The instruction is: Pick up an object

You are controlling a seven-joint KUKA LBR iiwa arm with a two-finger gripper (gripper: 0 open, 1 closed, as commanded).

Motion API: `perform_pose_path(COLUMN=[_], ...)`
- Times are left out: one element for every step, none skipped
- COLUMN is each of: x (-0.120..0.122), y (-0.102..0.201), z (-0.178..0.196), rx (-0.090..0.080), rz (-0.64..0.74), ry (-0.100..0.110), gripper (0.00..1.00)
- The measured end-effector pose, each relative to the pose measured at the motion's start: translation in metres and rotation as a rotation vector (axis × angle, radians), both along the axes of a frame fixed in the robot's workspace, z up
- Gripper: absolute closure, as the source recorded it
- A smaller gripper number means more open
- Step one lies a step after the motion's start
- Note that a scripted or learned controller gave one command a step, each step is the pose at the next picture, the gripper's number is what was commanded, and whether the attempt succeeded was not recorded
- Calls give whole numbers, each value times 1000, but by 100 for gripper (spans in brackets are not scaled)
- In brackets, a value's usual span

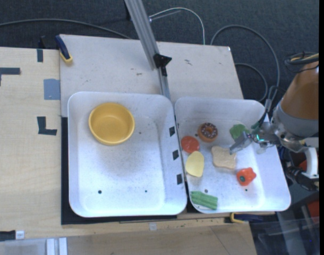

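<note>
You can see the gripper (240, 142) in the right bin (273, 193), reaching in from 3 o'clock. You cannot tell how its jaws stand. It hangs just beside the green toy (237, 130), which sits at its 12 o'clock. The slice of bread (223, 158) lies at its 7 o'clock. The red pepper (246, 176) is at 6 o'clock from it. The donut (207, 132) is at its 9 o'clock. The yellow bowl (111, 122) sits in the left bin (119, 195).

Toys crowd the right bin (268, 193); left bin (119, 190) open beside yellow bowl (111, 122).
</note>
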State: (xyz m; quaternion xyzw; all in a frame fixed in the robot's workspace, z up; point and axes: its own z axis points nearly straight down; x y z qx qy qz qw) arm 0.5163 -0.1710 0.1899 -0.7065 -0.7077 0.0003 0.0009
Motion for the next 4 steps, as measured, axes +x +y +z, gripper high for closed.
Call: perform_pose_path(x=[-3,-2,-2,-9], y=[-6,-5,-4,-4], z=[-62,-101,-90,-45], rx=[1,-1,0,-1], rz=[-1,-1,0,-1], ry=[7,-1,-1,-4], gripper=[0,0,100,100])
